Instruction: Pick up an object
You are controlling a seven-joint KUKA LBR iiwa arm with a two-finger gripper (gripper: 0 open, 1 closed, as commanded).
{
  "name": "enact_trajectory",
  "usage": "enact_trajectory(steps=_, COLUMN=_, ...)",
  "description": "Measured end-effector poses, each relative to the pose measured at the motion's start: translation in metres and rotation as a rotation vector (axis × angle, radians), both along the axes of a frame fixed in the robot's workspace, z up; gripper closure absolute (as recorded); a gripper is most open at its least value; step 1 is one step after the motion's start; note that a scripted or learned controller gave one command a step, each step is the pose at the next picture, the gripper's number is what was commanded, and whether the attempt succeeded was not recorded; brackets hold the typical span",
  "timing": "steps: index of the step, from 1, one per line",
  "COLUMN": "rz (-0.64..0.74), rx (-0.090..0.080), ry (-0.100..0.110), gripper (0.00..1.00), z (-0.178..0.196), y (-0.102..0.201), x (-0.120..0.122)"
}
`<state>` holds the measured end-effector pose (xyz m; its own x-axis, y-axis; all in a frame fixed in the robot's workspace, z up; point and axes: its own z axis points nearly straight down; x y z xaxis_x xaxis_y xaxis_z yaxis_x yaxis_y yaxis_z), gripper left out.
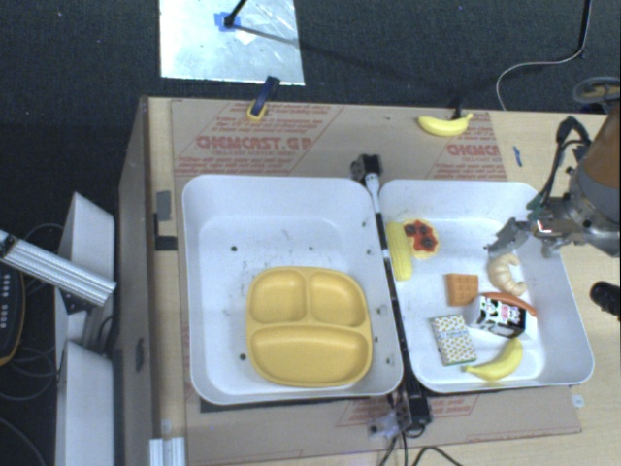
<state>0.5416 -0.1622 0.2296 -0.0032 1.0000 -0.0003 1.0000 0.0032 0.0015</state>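
The right bin (558,289) holds several items: a corn cob (399,252), a pizza slice (421,237), an orange cracker (462,287), a croissant (506,275), a cow-patterned milk carton (499,316), a small patterned box (452,339) and a banana (499,360). My gripper (521,235) hangs over the right bin's far right part, just above and behind the croissant. Nothing is visibly held in it.
In the left bin (213,221) lies a yellow divided plate (310,325). A second banana (444,123) rests on the cardboard bench top behind the right bin. A black clamp (368,170) sits where the two bins meet at the back.
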Motion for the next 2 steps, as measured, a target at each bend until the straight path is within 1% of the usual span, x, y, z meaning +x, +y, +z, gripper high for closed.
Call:
enact_trajectory(steps=1, rz=0.000, rx=0.001, ry=0.004, gripper=0.00, z=-0.105, y=0.020, x=0.017)
enact_trajectory(steps=2, rz=-0.002, rx=0.000, ry=0.001, gripper=0.00, z=-0.145, y=0.042, x=-0.004)
